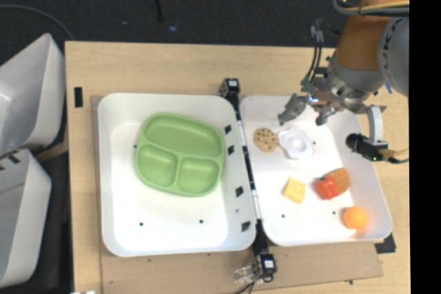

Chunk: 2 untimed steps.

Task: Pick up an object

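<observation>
The arm (pixel 365 31) was grey with an orange band, yellow and black cables looping over it, ending in a dark metal hand (pixel 307 111).

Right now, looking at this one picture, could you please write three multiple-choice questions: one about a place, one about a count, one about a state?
1. Where does the green divided plate lie?
A. In the left bin
B. In the right bin
C. On the bare bench

2. How many compartments does the green divided plate have?
A. Two
B. Three
C. Five

3. How do the fingers of the gripper stand?
A. Shut on the cookie
B. Shut on the orange ball
C. Spread apart with nothing between them

Answers:
1. A: the plate rests on the floor of the left bin, while the cookie and orange ball lie in the right bin.
2. B: one long section sits above two smaller ones.
3. C: the two fingers point away from each other above the small white cup, gripping nothing.
</observation>
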Available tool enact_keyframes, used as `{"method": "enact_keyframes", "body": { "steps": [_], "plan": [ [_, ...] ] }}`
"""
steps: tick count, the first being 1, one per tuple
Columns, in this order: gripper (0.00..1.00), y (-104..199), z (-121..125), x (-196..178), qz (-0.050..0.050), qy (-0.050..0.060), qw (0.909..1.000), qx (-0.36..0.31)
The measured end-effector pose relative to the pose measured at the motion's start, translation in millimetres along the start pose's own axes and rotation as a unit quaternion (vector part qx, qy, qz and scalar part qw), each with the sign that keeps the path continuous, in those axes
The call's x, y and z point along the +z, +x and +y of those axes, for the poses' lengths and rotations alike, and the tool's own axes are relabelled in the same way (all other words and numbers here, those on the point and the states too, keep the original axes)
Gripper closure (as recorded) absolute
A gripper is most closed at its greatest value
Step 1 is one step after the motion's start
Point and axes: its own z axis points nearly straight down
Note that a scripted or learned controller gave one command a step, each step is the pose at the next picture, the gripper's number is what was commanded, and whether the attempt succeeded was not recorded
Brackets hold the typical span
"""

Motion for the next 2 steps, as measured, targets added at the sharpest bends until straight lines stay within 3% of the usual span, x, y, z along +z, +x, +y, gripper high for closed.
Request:
{"method": "enact_keyframes", "body": {
  "steps": [2],
  "plan": [
    [0.00, 0.9, -5.6, 106.7, 0.000, 0.000, 1.0000, 0.002]
  ]
}}
